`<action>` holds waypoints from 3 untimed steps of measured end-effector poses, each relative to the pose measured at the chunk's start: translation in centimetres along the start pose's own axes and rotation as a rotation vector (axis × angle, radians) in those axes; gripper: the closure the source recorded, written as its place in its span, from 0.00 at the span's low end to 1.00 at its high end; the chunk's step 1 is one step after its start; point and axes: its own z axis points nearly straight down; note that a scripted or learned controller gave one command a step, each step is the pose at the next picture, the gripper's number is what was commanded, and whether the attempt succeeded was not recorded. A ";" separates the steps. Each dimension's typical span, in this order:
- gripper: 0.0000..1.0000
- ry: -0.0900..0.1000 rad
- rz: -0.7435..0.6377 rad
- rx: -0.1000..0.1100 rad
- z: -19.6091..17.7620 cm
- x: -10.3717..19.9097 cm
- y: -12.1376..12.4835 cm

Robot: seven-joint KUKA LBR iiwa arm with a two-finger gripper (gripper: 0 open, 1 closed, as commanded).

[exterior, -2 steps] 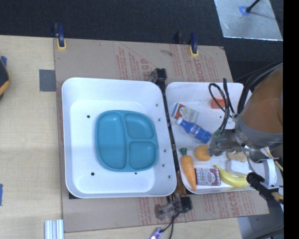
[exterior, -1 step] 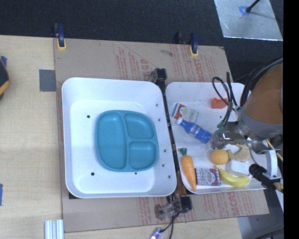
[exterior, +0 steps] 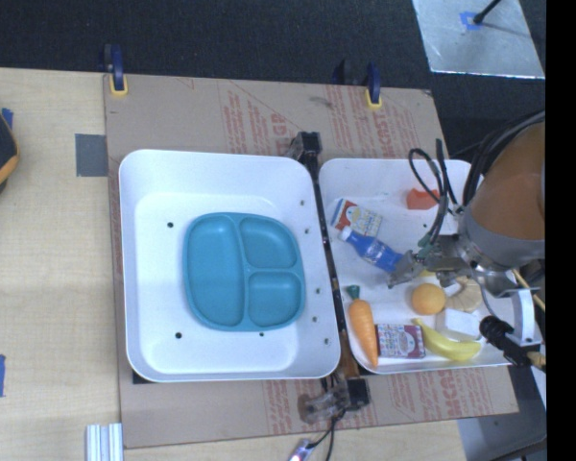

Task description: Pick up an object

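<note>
The right bin [exterior: 384, 173] holds several items. A red and white carton [exterior: 357, 219] lies at the upper left, with a blue bottle [exterior: 373, 251] just below it. Lower down are an orange fruit [exterior: 427, 300], a carrot [exterior: 363, 330], a small printed box [exterior: 399, 341] and a banana [exterior: 449, 345]. A small orange-red block [exterior: 422, 198] rests near the bin's far side. My gripper [exterior: 410, 269] hangs low over the bin's middle, between the blue bottle's right end and the orange fruit. Nothing is visibly held.
The left bin [exterior: 144, 185] carries a blue divided plate [exterior: 244, 270]. Black cables [exterior: 432, 176] loop over the right bin's far right corner. The grey arm [exterior: 504, 214] covers the bin's right side. A green bit [exterior: 350, 292] lies by the carrot.
</note>
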 end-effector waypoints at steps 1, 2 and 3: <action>0.00 0.000 -0.002 0.002 5.0 -2.2 0.8; 1.00 0.000 -0.003 0.003 4.0 -2.3 0.8; 1.00 0.000 -0.005 0.000 5.0 3.4 -3.0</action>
